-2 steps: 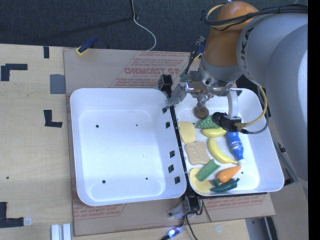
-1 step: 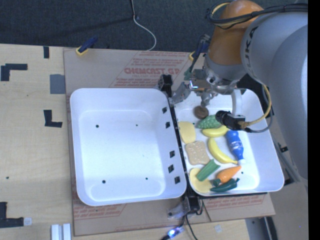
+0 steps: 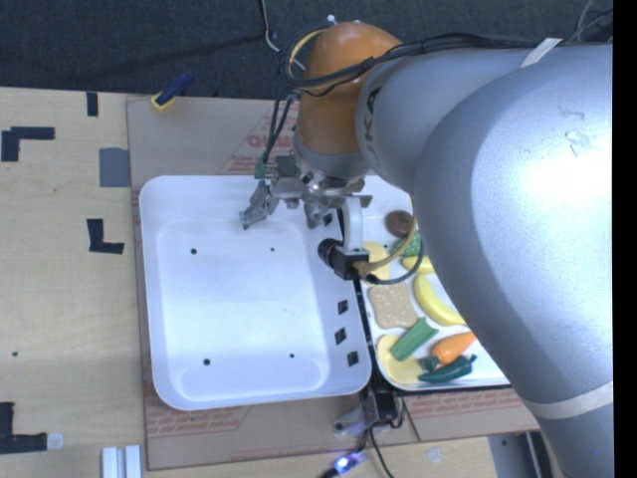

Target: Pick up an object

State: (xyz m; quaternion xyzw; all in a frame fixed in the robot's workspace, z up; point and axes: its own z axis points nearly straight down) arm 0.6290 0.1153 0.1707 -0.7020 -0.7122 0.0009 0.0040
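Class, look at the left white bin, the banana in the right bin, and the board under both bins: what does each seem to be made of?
Left white bin: likely moulded plastic, smooth with a soft sheen and rounded corners.
Banana: probably toy plastic, evenly yellow and glossy.
Board: looks like cardboard, matte brown with red printing.

big grey arm [image 3: 498, 197] sweeping in from 3 o'clock, orange band [image 3: 338, 83] up around 12, wrist bent down, tool [image 3: 289, 210] just below it pointing toward 7 o'clock, fingers spread apart, nothing between them
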